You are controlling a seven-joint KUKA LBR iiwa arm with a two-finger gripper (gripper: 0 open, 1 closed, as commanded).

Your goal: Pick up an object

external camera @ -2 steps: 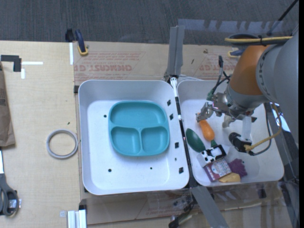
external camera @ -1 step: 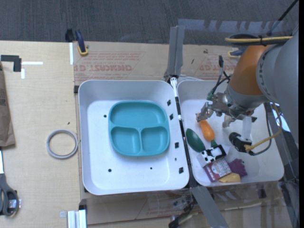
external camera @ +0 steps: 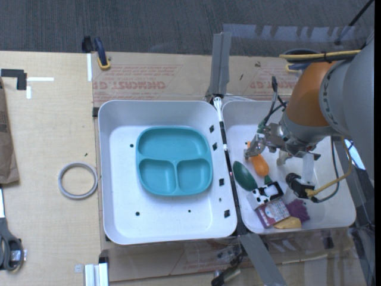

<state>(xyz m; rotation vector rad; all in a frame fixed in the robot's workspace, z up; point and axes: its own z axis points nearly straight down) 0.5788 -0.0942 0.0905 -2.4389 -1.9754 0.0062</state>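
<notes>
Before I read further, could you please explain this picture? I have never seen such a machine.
One camera looks down at a slant on a bench. The grey arm with the orange band reaches in from the right; it is a robot, and its gripper hangs low over the right bin. Just below it lies an orange object; I cannot tell whether it is held. Nearby are a green object, a black-and-white item and a small packet. The left bin holds a teal divided plate. A tape ring lies on the bench.

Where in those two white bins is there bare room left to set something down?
Left bin: a bare floor strip borders the teal plate on all sides. Right bin: bare only at its upper-left corner; the tool, carrot, green piece and packets crowd the remainder.
</notes>
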